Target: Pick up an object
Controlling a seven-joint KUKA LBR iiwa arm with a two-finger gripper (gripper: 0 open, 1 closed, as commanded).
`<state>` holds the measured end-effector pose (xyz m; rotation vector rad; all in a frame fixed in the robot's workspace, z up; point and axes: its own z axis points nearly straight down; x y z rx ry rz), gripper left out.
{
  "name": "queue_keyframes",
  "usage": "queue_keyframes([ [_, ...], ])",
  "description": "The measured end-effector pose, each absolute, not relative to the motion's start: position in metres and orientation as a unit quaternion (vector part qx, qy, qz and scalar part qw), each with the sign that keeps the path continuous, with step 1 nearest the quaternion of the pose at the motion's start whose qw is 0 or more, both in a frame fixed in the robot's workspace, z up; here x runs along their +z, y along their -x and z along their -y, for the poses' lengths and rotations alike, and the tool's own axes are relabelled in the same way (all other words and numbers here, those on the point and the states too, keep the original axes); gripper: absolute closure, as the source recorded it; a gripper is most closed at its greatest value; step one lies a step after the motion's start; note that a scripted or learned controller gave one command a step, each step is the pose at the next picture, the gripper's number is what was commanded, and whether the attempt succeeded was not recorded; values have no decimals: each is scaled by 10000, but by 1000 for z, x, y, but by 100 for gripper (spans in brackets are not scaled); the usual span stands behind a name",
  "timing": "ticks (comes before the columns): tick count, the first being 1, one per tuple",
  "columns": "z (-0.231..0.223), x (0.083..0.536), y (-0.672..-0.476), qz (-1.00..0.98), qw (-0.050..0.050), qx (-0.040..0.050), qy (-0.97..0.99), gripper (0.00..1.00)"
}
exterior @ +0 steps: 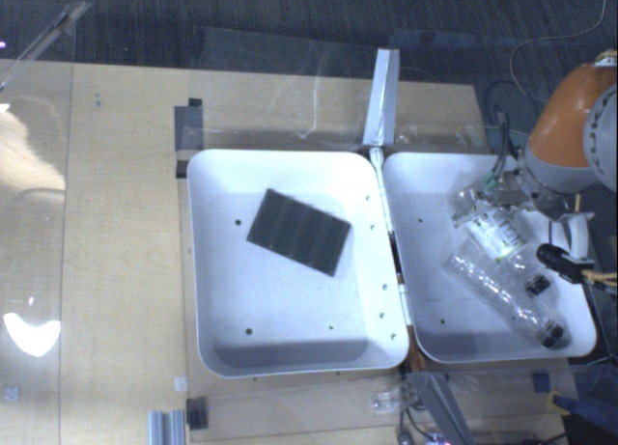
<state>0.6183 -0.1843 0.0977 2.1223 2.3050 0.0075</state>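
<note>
In the right white plastic bin [425, 240] lies a heap of clear, shiny plastic objects [502, 274], probably crumpled transparent bottles or packaging. One piece carries a white paper label [497, 231], and there are small black caps or parts [552, 335] at the lower right end of the heap. Because the plastic is transparent and reflects light, it is hard to say where one piece ends and the next begins, or how many pieces there are.

The end effector [517, 190] sits at the upper right of this heap, just beside or touching the clear plastic. Its fingers are mixed with cables and glare, so I cannot tell how far open it is or whether it has hold of anything. Above it, the grey arm with the orange band [570, 134] is cut off by the right edge.

In the left white plastic bin [212, 318] a flat dark grey rectangular pad [298, 232] with a fine ribbed texture lies tilted, well apart from the walls.

Both bins are shallow with rounded corners and stand touching side by side on a pale wooden surface [106, 240].
</note>
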Motion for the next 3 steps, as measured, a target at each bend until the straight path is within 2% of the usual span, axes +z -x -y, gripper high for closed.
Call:
queue_keyframes([
  [1,166,88,-655,-7896,39,19,-6136,0],
  [2,165,100,-656,-7902,44,23,-6129,100],
  [3,113,187,-657,-8243,44,24,-5662,100],
])
